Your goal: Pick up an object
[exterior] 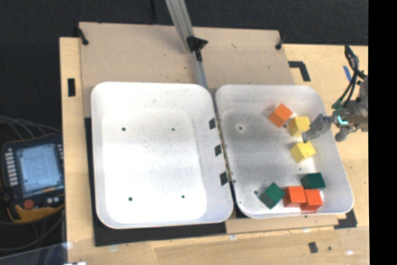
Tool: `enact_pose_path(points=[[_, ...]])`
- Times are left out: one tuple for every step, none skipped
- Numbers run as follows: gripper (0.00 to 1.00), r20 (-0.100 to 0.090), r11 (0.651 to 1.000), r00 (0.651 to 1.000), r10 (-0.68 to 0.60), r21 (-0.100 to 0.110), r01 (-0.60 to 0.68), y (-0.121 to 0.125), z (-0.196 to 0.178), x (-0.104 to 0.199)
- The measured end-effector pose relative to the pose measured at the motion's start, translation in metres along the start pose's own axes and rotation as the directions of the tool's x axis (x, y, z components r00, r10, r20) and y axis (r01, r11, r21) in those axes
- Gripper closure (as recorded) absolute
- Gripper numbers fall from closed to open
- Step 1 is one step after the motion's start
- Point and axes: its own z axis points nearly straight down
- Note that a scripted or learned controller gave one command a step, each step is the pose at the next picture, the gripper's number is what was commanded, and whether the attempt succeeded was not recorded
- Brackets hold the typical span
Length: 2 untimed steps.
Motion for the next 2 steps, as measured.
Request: enact_pose_path(points=[[0.0,0.001,1.0,1.0,0.0,-0.005,0.0,0.001,-0.002,0.0],[0.0,0.001,1.0,1.0,0.003,0.002,-0.003,-0.005,0.057,-0.008]])
